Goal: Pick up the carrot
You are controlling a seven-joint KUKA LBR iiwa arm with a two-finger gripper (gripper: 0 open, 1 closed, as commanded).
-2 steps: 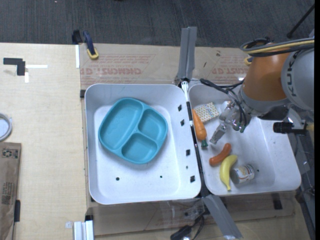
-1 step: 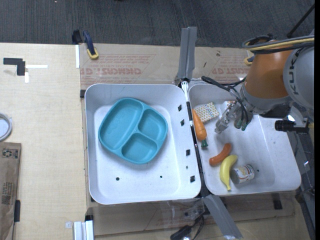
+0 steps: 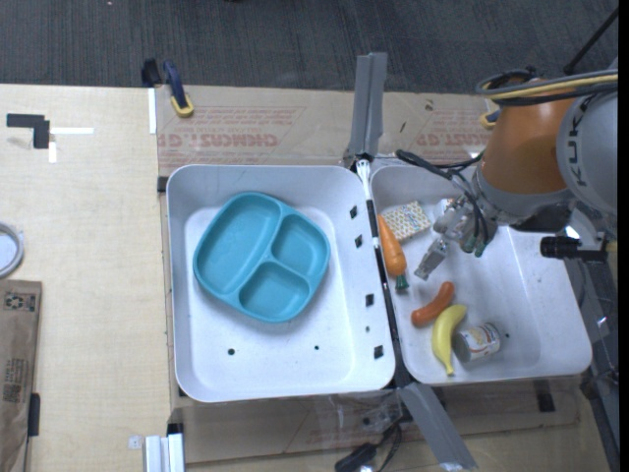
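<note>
Looking down at the counter [image 3: 88,362], you see the carrot [image 3: 392,248] lying in the right bin [image 3: 550,352], close against its left wall, green end toward the near side. The gripper [image 3: 432,262] hangs over that bin just right of the carrot, apart from it. Whether its fingers are open or closed you cannot tell; nothing shows between them. A patterned sponge [image 3: 406,219] lies behind the carrot. Nearer you lie a red sausage [image 3: 432,303], a banana [image 3: 447,335] and a small can [image 3: 479,342]. The left bin [image 3: 197,352] holds a blue divided plate [image 3: 261,256].
</note>
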